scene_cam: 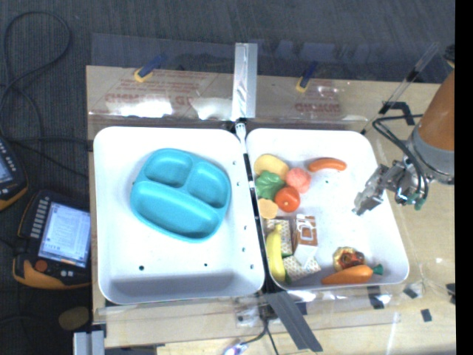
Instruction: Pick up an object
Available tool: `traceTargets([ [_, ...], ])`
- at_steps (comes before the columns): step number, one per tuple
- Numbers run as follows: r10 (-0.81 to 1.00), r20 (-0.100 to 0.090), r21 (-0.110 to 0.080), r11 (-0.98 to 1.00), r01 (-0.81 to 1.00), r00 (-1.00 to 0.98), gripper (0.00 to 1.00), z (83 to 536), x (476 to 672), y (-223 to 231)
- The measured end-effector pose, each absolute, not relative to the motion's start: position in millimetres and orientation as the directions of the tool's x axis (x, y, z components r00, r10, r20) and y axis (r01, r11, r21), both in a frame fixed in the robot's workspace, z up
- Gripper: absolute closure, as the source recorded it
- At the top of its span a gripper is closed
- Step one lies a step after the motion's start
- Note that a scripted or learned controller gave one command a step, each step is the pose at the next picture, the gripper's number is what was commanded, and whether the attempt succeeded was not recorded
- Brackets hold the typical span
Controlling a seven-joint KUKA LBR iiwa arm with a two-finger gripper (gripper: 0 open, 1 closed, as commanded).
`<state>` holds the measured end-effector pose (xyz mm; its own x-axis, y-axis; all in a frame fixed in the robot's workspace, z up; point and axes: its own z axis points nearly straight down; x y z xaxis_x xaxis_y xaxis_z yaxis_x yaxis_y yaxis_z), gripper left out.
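- Objects for picking lie in the right bin (pixel 384 220), crowded along its left wall and near edge: a yellow pepper (pixel 270 164), a green piece (pixel 267 184), a pink ball (pixel 298 177), a red tomato (pixel 287 197), a banana (pixel 275 254) and small packets (pixel 301 231).
- An orange sausage (pixel 326 165) sits apart near the far wall, with bare floor around it.
- A carrot (pixel 347 275) and a dark round piece (pixel 347 257) rest against the near right corner.
- The gripper (pixel 367 200) hangs over the right half of that bin, above open white floor, well apart from the toys; nothing sits between its fingers, and whether they are spread or closed cannot be told.
- The arm (pixel 436 135) crosses the bin's right rim.
- The left bin (pixel 111 272) holds a blue divided plate (pixel 180 192) near its middle, with bare floor on all sides.
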<state>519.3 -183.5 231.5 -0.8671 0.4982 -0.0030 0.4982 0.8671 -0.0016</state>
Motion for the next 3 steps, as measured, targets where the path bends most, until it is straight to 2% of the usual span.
traceTargets([
  [1, 0.380, -0.002, -0.001, 0.925, 0.380, -0.925, 1.00, 145, 538.3, -125],
  [2, 0.495, -0.003, -0.002, 0.869, 0.495, -0.869, 1.00, 251, 484.4, -174],
  [3, 0.394, -0.003, -0.002, 0.919, 0.394, -0.919, 1.00, 292, 484.6, -225],
])
